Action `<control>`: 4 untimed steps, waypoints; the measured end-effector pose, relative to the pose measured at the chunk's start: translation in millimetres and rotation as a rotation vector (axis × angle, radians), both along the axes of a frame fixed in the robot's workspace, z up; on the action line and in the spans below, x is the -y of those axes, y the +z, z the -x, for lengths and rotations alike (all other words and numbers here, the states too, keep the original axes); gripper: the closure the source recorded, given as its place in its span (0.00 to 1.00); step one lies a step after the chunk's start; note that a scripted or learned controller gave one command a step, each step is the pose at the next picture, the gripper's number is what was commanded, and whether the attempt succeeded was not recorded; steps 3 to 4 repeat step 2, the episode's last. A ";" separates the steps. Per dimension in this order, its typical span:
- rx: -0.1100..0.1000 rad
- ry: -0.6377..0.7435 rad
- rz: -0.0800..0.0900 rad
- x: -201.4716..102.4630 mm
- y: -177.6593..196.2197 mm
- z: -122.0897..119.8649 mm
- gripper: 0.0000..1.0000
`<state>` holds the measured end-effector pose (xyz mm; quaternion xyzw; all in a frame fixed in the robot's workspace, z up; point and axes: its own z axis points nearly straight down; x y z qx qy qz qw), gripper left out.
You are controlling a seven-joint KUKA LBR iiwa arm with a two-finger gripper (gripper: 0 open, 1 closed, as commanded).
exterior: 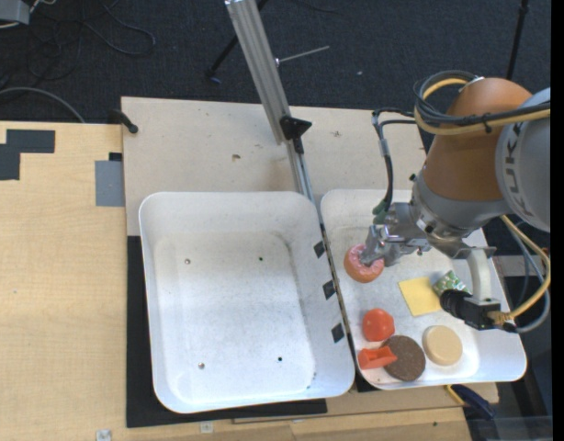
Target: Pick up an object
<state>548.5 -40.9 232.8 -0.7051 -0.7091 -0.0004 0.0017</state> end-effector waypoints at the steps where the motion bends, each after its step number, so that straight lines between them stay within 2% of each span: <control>1: 0.000 -0.002 0.001 -51.3 8.5 -2.5 1.00; 2: -0.001 -0.001 0.001 -104.4 12.0 -12.0 1.00; 4: -0.001 -0.001 0.001 -104.4 12.0 -12.0 1.00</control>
